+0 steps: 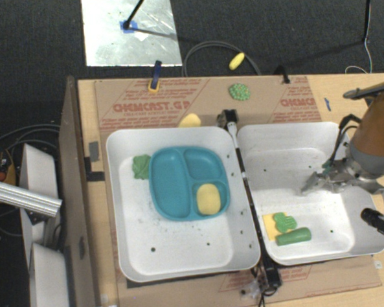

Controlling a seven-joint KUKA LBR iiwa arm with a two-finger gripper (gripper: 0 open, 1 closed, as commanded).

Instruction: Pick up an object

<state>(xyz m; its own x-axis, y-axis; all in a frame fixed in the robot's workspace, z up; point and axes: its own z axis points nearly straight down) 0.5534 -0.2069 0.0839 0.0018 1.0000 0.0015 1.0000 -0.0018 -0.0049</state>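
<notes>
Over in the right white bin [320,135] your end effector [314,184] hovers above bare floor, grip unreadable from here, so you'll want it dropping toward the green cylinder [293,236] near the front.

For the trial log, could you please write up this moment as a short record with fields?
left bin: blue divided plate with a yellow lump in its lower right compartment; green leafy piece beside the plate's left edge
right bin: green cylinder, green leafy bit and yellow piece, clustered near the front left
gripper: low over the right bin's middle, apart from the cluster, nothing visibly held
</notes>
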